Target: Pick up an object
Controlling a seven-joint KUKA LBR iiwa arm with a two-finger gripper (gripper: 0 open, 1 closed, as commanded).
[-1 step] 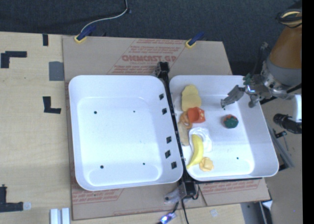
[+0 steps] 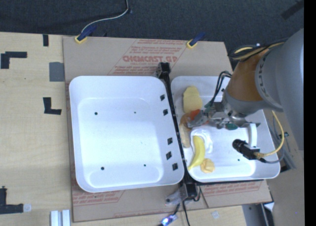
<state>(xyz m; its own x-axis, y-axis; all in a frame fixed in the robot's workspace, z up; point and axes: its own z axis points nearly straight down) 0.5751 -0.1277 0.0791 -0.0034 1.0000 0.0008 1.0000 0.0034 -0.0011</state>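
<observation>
My gripper (image 2: pixel 207 113) hangs low over the left half of the right bin (image 2: pixel 264 170), with the grey and orange arm above it. Right beside it, on its left, lies a small red-orange thing (image 2: pixel 190 116). A pale yellow block (image 2: pixel 192 98) lies just behind that, near the bin's far left corner. A yellow banana (image 2: pixel 198 152) lies in front of the gripper, partly on a white object (image 2: pixel 206 140). A small orange-yellow piece (image 2: pixel 208 166) sits at the banana's near end. A beige thing (image 2: pixel 184 135) rests along the left wall.
The left bin (image 2: pixel 79 121) stands next to the right one, with a black divider strip (image 2: pixel 170 121) between them. Both bins rest on a cardboard sheet (image 2: pixel 143 57) on the bench. The arm covers the right bin's far right part.
</observation>
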